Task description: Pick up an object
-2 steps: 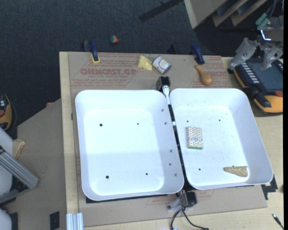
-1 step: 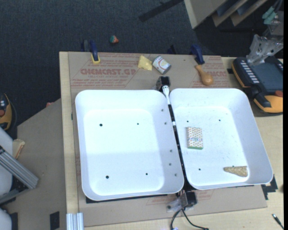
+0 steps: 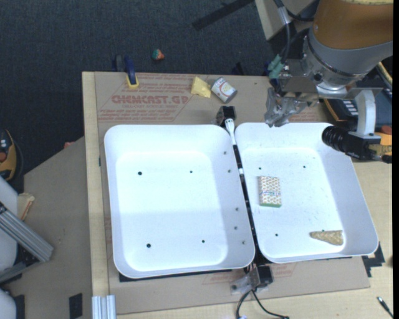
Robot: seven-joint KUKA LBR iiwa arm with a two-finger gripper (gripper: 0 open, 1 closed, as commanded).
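Camera view: grey arm [image 3: 349, 47] comes in from upper right, w/ orange band [image 3: 358, 19] above the wrist; wrist is bent so the tool end points down and toward the bench; gripper [image 3: 276, 118] sits at the far rim of the right bin [image 3: 305, 215], near that bin's far-left corner, roughly over the rim rather than over the bin floor; whether the gripper is spread or closed: can't tell, its tip is a small blur of grey metal at this angle; no item can be made out in it.

Task items, both on the right bin floor: small patterned box [image 3: 269, 190], pale w/ green and pinkish print, lying flat toward the bin's left-centre, well apart from the gripper and nearer the camera; tan wedge [image 3: 327, 237], flat, in the near-right corner, close to the rim, apart from the box.

Left bin [image 3: 168, 205] sits just beside the right one, walls touching along the middle; four small dark dots on its floor; black clip [image 3: 227, 114] at the far end of the seam between bins, just left of the gripper.

Both bins rest on a cardboard sheet [image 3: 159, 99] w/ red lettering; on it, beyond the bins: yellow scrap [image 3: 201, 88] and a small pale carton [image 3: 224, 90] just beside each other; blue-and-yellow clamp [image 3: 130, 71] at the sheet's far edge; tiny orange-green thing [image 3: 158, 55] on the dark floor past it.
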